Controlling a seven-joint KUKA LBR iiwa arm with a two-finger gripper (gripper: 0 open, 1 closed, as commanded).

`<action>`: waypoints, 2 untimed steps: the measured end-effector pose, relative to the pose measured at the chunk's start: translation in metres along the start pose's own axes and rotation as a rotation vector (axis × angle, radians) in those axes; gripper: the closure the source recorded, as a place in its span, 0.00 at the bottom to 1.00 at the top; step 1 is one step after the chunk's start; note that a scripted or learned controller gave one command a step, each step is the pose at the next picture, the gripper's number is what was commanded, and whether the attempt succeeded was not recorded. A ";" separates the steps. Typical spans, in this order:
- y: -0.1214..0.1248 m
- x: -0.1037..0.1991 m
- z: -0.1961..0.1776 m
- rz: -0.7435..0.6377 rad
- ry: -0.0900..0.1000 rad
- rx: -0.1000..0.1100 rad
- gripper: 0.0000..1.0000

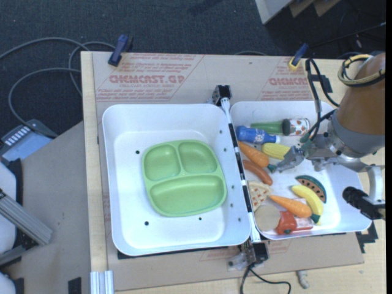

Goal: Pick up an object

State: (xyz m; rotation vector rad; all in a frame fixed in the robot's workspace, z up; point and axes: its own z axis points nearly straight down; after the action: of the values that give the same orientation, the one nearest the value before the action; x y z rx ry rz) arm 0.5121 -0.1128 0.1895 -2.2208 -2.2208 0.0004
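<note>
**Inspector:** State of the hand (293, 159)?

**Assistant:** It sits low in the right bin (352, 225), over the middle of the toy food pile. I cannot tell how wide it stands, and nothing is visibly held.

**Inspector:** Candidates?

**Assistant:** The corn (274, 151) lies just beside it, touching the carrot (253, 154). The banana (308, 199) lies nearer the bin's right wall.

**Inspector:** Advice?

**Assistant:** I judge the corn the nearest target. Straddle its short axis, descend straight, and avoid pinching the carrot with it.

**Inspector:** Edges and room?

**Assistant:** The pile crowds the bin's left wall. Open floor lies along its right side. The left bin (122, 164) bears a green plate (184, 177), with bare floor around it.
</note>
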 end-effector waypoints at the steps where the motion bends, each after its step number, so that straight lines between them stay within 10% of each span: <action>1: 0.052 0.018 0.100 0.000 -0.002 -0.014 0.00; 2: 0.132 -0.007 0.105 0.001 0.000 0.004 0.00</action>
State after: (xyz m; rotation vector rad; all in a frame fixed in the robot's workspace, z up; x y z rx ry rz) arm 0.6443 -0.1196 0.0840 -2.2196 -2.2178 0.0054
